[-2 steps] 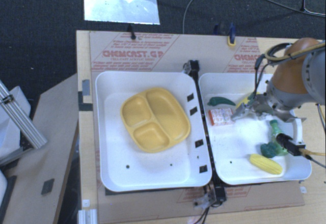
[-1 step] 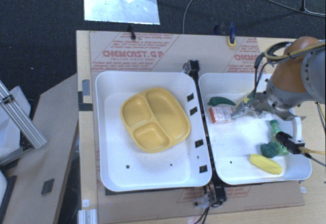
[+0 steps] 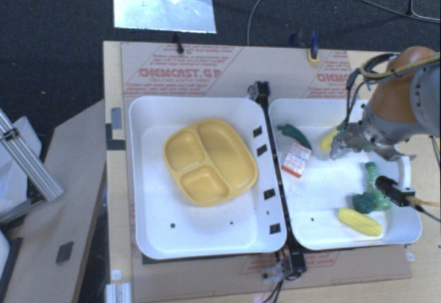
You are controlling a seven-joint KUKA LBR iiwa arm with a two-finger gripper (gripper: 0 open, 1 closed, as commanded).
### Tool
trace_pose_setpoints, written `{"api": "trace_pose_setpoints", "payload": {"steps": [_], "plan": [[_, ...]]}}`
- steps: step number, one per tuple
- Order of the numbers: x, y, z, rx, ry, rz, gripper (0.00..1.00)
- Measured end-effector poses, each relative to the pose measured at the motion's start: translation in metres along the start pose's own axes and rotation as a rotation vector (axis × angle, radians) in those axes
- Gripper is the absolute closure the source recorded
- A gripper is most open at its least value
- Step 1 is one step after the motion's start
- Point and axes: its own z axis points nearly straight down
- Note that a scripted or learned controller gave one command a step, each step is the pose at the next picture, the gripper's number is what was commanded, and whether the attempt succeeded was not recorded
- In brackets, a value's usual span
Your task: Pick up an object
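Observation:
My gripper [image 3: 338, 148] hangs low over the back middle of the right bin [image 3: 324, 226], with the arm coming in from the right. A small yellow object [image 3: 328, 141] lies right against the gripper's left side, partly hidden by it. A dark green pepper-like piece [image 3: 295, 133] lies at the bin's back left. A red and white packet [image 3: 295, 159] rests just in front of it. A green toy [image 3: 370, 193] sits at the right side, and a yellow corn cob [image 3: 359, 222] lies near the front right.
The left bin [image 3: 158, 226] holds a yellow divided plate [image 3: 209, 160]. A black-clipped divider [image 3: 270, 157] runs between the two bins. The middle floor of the right bin around the packet has free room.

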Motion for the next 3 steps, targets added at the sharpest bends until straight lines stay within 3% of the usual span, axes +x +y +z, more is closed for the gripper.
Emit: {"api": "trace_pose_setpoints", "payload": {"steps": [3], "plan": [[-0.01,0.016,-0.181,0.009,0.003,-0.005,1.0]]}}
